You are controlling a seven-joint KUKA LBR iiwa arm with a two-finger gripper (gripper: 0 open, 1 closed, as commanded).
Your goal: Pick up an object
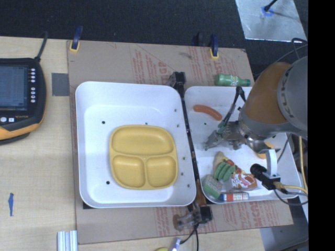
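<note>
- The grey two-finger gripper's fingers (215,141) hang low over the shallow white right bin (196,156); whether they are spread or pressed together I cannot tell, and nothing shows between them.
- Nearest thing: a smooth orange sausage-shaped toy (208,111), just up-left of the fingers, its long axis slanting from upper left to lower right.
- Below the fingers lies a heap: a ribbed green toy (224,170) and a flat red-and-white packet (242,180).
- The glossy yellow three-compartment plastic tray (142,156) sits well left, in the other bin.
</note>
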